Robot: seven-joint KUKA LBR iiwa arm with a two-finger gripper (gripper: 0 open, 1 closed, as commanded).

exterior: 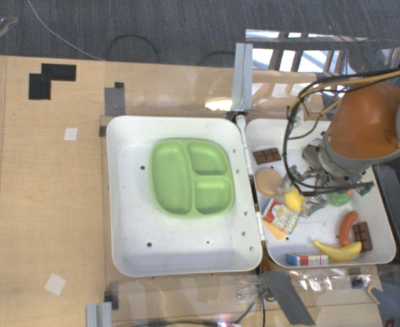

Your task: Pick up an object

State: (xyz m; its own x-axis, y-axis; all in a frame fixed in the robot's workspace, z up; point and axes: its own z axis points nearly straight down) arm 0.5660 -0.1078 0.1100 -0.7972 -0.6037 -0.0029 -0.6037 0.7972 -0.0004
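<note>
Right now you have the arm (370,125) reaching over the right bin (383,251), with the gripper (307,197) low among the items there. Its tips sit just beside a small yellow lemon (293,200), but you cannot tell how wide they stand or whether they have anything. Near it lie a snack packet (280,218), a tan round piece (268,180), a chocolate bar (267,156), a banana (339,251) and a sausage (347,227). Your left bin (128,251) holds a green divided plate (189,177).
</note>
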